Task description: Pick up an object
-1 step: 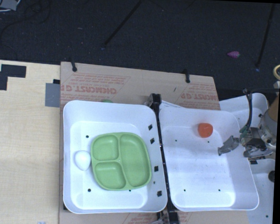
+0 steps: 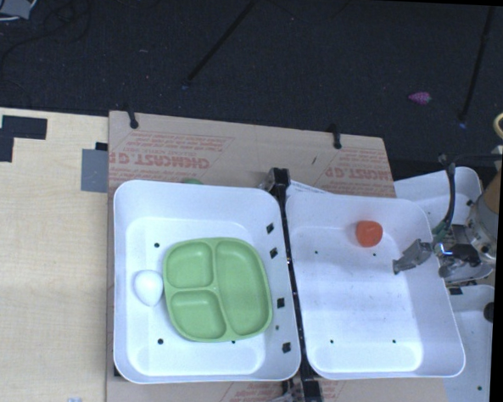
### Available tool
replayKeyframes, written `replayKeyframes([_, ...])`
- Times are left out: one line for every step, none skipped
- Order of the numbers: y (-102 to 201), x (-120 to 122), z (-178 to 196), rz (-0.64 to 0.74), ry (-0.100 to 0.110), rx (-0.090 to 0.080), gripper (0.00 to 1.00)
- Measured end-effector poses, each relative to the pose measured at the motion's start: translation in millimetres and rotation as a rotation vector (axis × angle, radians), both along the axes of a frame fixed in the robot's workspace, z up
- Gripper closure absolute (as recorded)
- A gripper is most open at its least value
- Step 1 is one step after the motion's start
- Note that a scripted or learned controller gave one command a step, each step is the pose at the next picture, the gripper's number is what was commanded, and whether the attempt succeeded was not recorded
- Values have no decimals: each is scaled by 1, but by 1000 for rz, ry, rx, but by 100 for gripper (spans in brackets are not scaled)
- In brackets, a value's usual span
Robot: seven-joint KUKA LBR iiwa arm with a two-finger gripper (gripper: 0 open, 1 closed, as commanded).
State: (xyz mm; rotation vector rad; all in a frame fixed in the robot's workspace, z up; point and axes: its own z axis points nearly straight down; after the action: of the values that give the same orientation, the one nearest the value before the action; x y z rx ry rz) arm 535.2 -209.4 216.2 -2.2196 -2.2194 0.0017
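Two shallow white bins sit side by side mid-frame on a cardboard sheet [image 2: 237,153]. The right bin [image 2: 369,356] holds one small orange-red obj [image 2: 368,234] in its upper part, near the back wall: roundish, squat, plain color, w/ a slightly flatter top; too small to tell what it is exactly. It lies alone, w/ bare white floor around it.

The left bin [image 2: 132,350] holds a light green tray [image 2: 218,287] w/ three compartments, tilted a bit, filling most of the floor. A white egg-shaped obj [image 2: 148,286] lies touching the tray's left edge.

The gripper [image 2: 426,258] is at the right edge of the frame, over the right bin's right rim, lower right of the orange-red obj and well apart from it. Nothing is visible in it. Can't tell whether it's open or closed; the angle and blur hide that.
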Motion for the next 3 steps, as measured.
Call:
replayKeyframes([-1, -6, -62, 0, 5, 2, 0])
replayKeyframes([3, 1, -110, 2, 4, 2, 0])
replayKeyframes([4, 1, -129, 0, 0, 0, 0])
